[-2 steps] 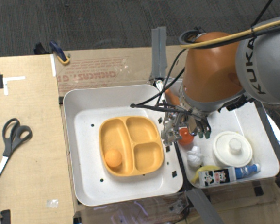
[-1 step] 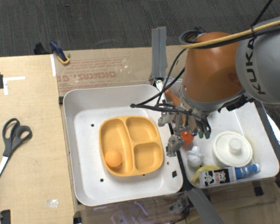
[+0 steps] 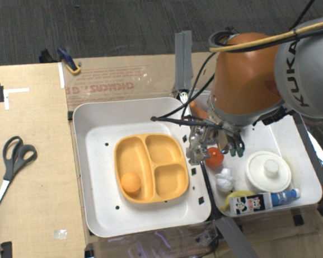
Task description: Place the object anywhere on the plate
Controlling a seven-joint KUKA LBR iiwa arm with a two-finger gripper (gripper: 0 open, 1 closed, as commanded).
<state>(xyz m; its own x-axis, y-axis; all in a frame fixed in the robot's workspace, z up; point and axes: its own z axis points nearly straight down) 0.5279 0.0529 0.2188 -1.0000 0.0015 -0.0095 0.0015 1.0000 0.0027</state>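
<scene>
Hovering over the right bin [image 3: 281,143], gripper [image 3: 200,150] just right of the yellow plate [image 3: 152,167], finger spread unclear; orange ball [image 3: 131,182] resting in the plate's left compartment; red ball [image 3: 213,157] beside the gripper

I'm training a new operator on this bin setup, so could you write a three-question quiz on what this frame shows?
1. True or false: an orange ball already lies in the yellow plate.
2. Which bin holds the plate? A) left bin B) right bin C) neither
3. Fill in: the gripper hangs near the divide between the bins, next to a small ____ object.

Key:
1. True; it sits in the plate's large left compartment, near the lower end.
2. A.
3. Red; it lies in the right bin, above a crumpled white thing and left of the white lidded jar.
</scene>
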